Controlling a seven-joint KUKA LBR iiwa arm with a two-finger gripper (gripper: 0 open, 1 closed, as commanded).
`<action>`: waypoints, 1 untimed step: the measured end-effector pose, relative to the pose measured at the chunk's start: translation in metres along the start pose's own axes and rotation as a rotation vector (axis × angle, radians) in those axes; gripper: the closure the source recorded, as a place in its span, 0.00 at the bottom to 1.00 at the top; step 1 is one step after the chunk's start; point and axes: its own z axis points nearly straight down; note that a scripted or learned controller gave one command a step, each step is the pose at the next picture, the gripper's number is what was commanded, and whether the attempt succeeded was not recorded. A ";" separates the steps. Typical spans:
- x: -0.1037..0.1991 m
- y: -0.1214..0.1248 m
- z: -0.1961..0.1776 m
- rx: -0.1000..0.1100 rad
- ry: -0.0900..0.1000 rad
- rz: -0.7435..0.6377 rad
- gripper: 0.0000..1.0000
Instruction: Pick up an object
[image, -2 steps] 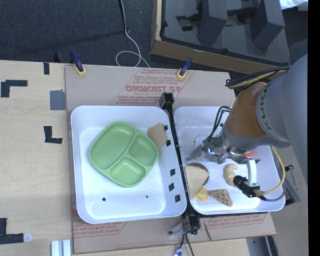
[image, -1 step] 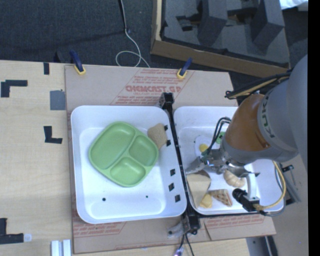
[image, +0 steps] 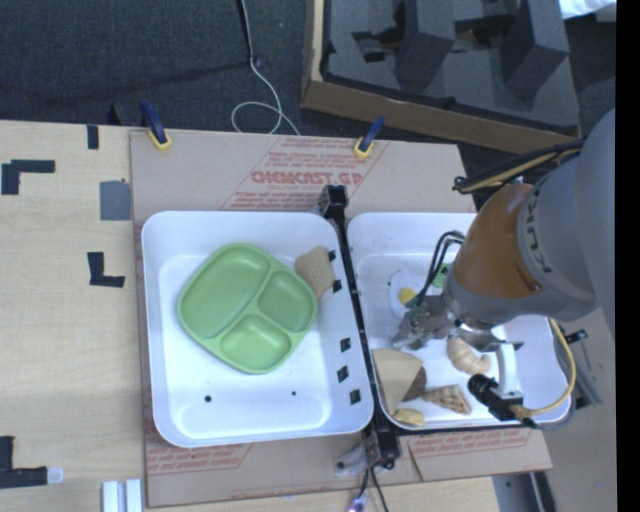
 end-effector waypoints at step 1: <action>0.000 0.000 0.001 0.001 0.000 0.000 0.00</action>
